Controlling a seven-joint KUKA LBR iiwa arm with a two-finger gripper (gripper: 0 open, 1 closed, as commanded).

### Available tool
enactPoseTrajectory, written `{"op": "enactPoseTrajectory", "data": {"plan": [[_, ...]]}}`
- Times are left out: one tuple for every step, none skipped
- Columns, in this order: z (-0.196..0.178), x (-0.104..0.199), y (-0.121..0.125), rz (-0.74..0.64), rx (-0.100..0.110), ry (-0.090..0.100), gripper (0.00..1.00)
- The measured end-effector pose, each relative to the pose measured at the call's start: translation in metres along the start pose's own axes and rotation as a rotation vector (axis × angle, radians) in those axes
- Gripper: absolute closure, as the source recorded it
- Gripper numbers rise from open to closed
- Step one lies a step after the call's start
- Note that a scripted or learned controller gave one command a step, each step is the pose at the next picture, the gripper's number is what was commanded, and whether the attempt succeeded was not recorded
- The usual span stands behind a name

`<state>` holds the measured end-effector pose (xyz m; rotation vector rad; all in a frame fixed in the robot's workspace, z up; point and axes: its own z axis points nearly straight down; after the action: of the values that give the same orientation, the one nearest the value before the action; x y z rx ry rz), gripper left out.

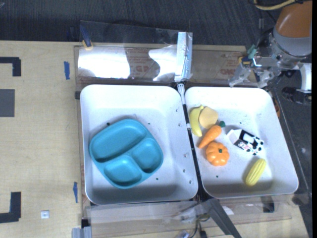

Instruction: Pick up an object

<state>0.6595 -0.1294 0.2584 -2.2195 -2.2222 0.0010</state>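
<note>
arm: I see it parked at top right, orange band (296,21) up, off past the far corner of the right bin (282,180)
gripper (250,73): above the bin's far rim, can't tell its state from here
right bin items: banana (195,121), carrot (210,135), small pumpkin (217,153), black-and-white cow toy (247,142), corn cob (255,171), all lying loose
left bin (91,100): blue divided plate (126,152)

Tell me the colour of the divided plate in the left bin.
The divided plate is teal blue, plain with no pattern, seen clearly in the camera view.
</note>
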Motion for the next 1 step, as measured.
{"op": "enactPoseTrajectory", "data": {"plan": [[0.1177, 0.0078, -0.0581, -0.356, 0.004, 0.002, 0.00]]}}
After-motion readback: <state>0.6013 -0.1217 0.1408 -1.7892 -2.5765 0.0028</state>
